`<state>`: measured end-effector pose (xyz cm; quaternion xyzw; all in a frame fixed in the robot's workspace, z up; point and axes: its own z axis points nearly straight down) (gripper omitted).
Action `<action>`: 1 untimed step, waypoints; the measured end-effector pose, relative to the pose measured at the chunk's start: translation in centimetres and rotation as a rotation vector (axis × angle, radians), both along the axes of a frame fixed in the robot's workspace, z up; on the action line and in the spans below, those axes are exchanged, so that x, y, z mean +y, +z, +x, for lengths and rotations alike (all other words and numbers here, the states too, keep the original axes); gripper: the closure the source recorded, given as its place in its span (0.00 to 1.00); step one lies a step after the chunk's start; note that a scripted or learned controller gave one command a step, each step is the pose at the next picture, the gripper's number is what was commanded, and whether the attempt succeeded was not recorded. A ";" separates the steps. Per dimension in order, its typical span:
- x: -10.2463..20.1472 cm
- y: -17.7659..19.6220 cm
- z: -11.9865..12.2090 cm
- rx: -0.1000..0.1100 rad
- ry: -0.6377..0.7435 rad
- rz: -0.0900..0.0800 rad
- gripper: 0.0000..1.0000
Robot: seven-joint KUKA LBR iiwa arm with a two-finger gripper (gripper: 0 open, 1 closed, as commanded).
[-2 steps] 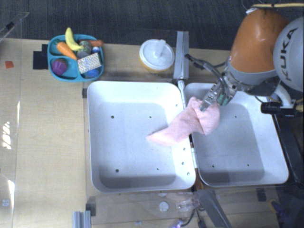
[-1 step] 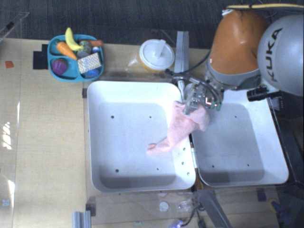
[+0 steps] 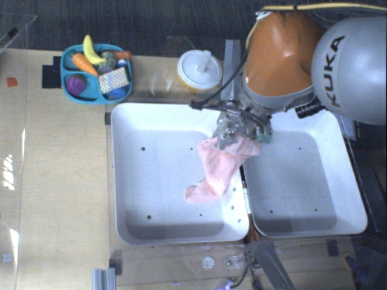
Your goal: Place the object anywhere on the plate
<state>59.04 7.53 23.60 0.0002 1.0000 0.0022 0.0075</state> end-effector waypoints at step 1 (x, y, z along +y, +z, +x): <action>5.0 0.7 -0.7 0.002 0.005 0.001 1.00</action>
